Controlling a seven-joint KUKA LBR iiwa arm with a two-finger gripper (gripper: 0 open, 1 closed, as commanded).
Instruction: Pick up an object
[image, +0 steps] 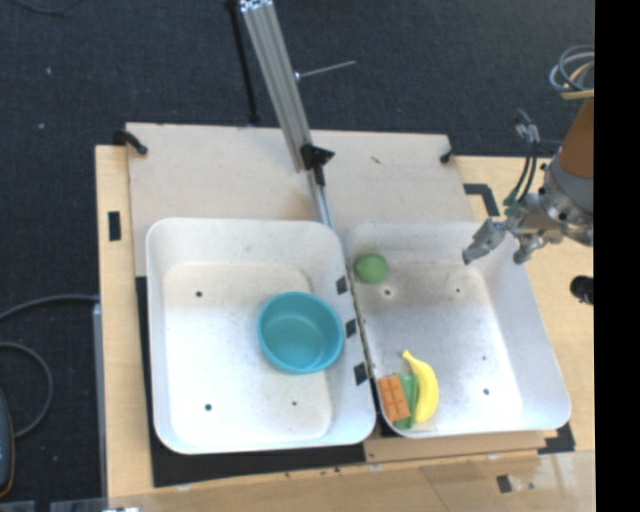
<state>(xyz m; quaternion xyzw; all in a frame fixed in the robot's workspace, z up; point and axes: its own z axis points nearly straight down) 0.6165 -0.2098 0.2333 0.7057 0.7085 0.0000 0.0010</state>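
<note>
Low in the right-hand shallow white bin (520, 330), a yellow plastic banana (424, 384) lies beside an orange ridged block (395, 397). Up near the bin's top left sits a small green ball (371, 267). Left, a round blue bowl (300, 332) rests in the other white bin (190, 400). At upper right, the two-finger gripper (500, 245) hovers, fingers spread, pinching nothing.

Both bins are white with faint grey speckling; the left bin (190, 400) carries a teal-blue bowl (300, 332). In the right bin (520, 340), a pale green ball (371, 267) lies up from the bowl, and down from it a yellow banana (424, 384), an orange block (395, 397) and something green (408, 415) beneath them. The bench (115, 300) is light tan wood.
</note>
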